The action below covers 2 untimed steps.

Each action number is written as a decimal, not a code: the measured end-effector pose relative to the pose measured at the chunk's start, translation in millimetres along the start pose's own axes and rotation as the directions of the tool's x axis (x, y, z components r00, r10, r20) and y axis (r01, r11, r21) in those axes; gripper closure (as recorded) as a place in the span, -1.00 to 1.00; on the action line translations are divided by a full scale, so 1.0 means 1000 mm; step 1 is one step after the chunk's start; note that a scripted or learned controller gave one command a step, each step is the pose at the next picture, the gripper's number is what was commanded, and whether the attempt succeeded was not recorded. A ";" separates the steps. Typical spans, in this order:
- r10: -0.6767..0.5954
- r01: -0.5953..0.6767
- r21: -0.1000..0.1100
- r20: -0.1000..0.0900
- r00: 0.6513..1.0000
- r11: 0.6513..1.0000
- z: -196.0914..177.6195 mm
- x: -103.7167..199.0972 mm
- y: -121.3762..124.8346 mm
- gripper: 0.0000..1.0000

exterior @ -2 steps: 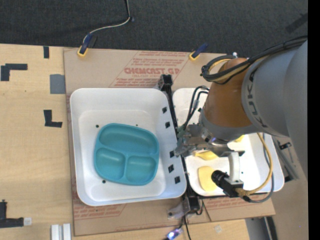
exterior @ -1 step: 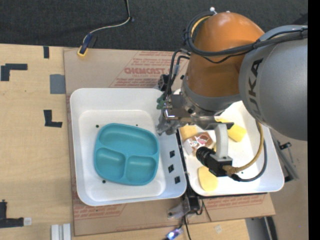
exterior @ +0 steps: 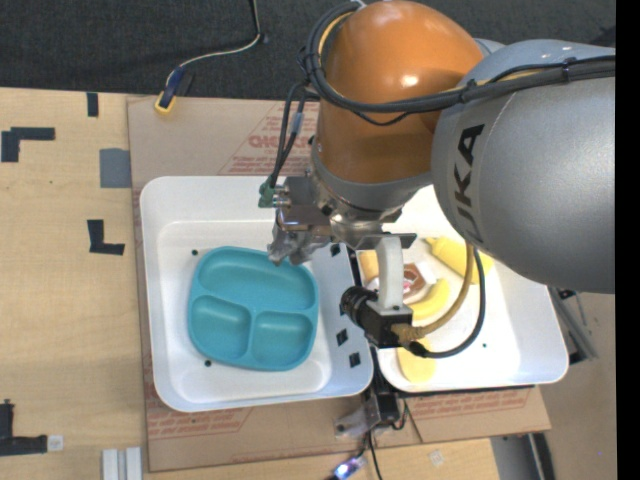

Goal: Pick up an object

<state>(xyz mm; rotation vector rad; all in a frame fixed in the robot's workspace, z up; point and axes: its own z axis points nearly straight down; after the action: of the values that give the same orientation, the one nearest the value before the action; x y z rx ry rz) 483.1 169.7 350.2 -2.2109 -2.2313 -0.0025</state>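
The gripper (exterior: 288, 246) hangs over the left bin (exterior: 160, 268), its tip at the upper right rim of the teal plate (exterior: 253, 309). Whether the tool is open or closed, and whether it grips anything, cannot be told from this slant. The plate, with three compartments, lies flat below and to the left of the tool. To the tool's right, in the right bin (exterior: 520, 358), yellow items (exterior: 448, 256) lie partly hidden by the arm (exterior: 520, 168).

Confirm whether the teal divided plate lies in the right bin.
No, the teal divided plate lies flat in the left bin, beside the right bin.
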 end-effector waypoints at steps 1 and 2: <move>0.006 -0.006 -0.002 0.000 1.000 1.000 -0.049 -0.003 0.001 1.00; 0.003 -0.003 0.007 0.004 1.000 1.000 0.031 0.058 0.008 1.00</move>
<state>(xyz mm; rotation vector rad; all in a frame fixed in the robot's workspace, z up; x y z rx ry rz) 491.0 228.1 318.9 -2.2126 -2.2263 0.0104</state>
